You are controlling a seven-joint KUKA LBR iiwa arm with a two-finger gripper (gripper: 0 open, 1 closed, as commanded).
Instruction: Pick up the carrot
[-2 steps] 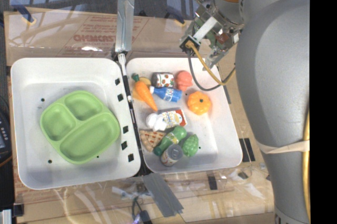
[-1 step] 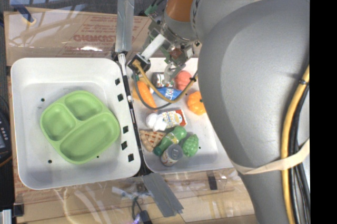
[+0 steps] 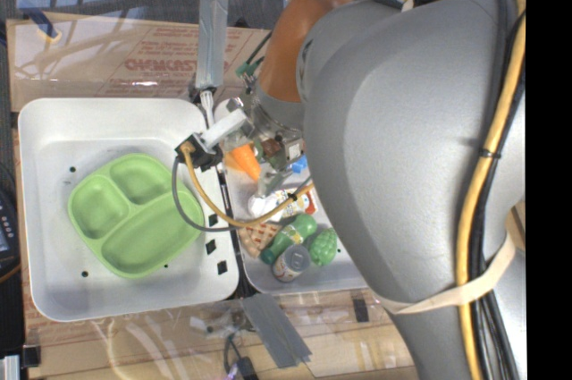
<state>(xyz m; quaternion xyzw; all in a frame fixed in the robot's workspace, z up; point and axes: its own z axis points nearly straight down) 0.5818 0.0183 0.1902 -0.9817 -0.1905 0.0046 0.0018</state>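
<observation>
The carrot (image 3: pixel 242 159) is a short orange piece lying at the left end of the right bin (image 3: pixel 255 275), close to the wall between the two bins. My gripper (image 3: pixel 253 146) hangs directly over it, with its metal and white parts crowding around the carrot's upper side. The big grey arm (image 3: pixel 402 146) covers most of the right bin, and its orange band (image 3: pixel 286 47) is at the top. Part of the carrot is hidden under the gripper body.
The left bin (image 3: pixel 45 155) holds a green divided plate (image 3: pixel 134 213). Below the carrot lie a white object (image 3: pixel 268 205), a green can (image 3: pixel 290 253) and a green vegetable (image 3: pixel 323 246). A yellow and black cable loop (image 3: pixel 192 199) hangs over the bin divider.
</observation>
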